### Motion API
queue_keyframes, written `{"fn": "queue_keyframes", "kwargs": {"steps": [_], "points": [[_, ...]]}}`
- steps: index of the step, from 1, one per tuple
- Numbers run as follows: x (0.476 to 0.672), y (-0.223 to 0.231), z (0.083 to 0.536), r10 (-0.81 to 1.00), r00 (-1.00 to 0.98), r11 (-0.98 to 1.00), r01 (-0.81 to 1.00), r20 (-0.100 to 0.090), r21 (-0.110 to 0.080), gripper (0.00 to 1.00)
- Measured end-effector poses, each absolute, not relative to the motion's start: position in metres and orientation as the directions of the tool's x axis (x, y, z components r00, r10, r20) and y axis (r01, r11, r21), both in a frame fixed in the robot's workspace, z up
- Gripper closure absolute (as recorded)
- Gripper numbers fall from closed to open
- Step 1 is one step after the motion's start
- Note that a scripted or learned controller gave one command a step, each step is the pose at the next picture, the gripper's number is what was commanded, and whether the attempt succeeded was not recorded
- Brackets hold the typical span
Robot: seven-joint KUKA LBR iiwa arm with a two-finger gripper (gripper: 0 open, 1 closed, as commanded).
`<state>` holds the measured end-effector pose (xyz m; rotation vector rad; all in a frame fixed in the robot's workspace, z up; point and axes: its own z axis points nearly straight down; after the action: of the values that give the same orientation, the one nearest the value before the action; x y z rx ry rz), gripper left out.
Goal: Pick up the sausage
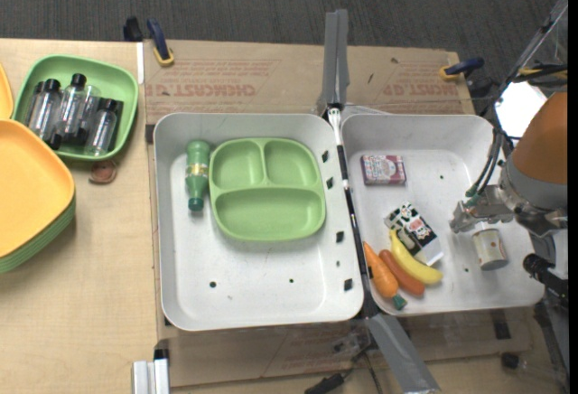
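The sausage (406,278), reddish and lying untouched between the banana (414,262) and the carrot (380,270) in the right bin (433,135), remains to be grasped, while the gripper (471,213), its state indiscernible, hovers well right of the banana.

Grey arm (542,202) with an orange band.

The right bin (452,135) has bare white floor across its middle and far edge. A pink box (384,169) sits near its far left; a patterned pack (413,229), banana (414,262) and carrot (383,274) crowd the near-left corner. A green divided plate (267,187) covers much of the left bin (253,293).
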<state>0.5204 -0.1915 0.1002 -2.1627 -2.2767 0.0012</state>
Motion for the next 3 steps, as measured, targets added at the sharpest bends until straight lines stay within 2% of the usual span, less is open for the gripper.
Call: {"fn": "queue_keyframes", "kwargs": {"steps": [1, 2, 3], "points": [[0.491, -0.222, 0.091, 0.968, -0.253, 0.253, 0.968, 0.001, -0.001, 1.00], [0.544, -0.212, 0.091, 0.993, 0.121, -0.121, 0.993, -0.001, -0.001, 1.00], [0.537, -0.212, 0.146, 0.859, 0.511, -0.511, 0.859, -0.002, -0.002, 1.00]]}}
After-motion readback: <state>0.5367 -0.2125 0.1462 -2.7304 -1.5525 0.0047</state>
